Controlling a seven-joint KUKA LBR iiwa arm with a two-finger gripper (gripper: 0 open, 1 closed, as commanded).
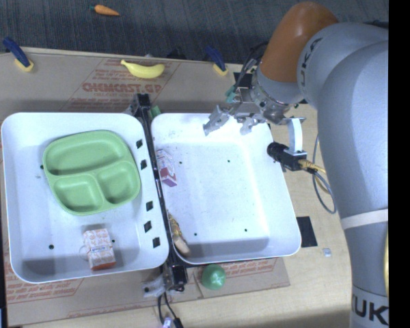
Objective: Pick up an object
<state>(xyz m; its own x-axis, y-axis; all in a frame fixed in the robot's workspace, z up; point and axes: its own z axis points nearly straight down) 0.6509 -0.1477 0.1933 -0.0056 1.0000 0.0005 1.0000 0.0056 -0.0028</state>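
Note:
My gripper (230, 124) hangs over the far edge of the right bin (280, 210), its two fingers spread apart with nothing between them. A pink and white wrapper (165, 167) lies against that bin's left wall, well to the left of and nearer than the gripper. A small brownish object (178, 241) rests in the bin's near left corner. In the left bin (14, 183) sit a green divided plate (92, 170) and a small printed carton (98, 247).
A yellow banana (143, 67) lies on the cardboard behind the bins. A green ball (213, 276) sits on the bench just in front of the right bin. An orange carrot (106, 9) lies on the floor beyond. Blue clamps (18, 55) hold the cardboard's far edge.

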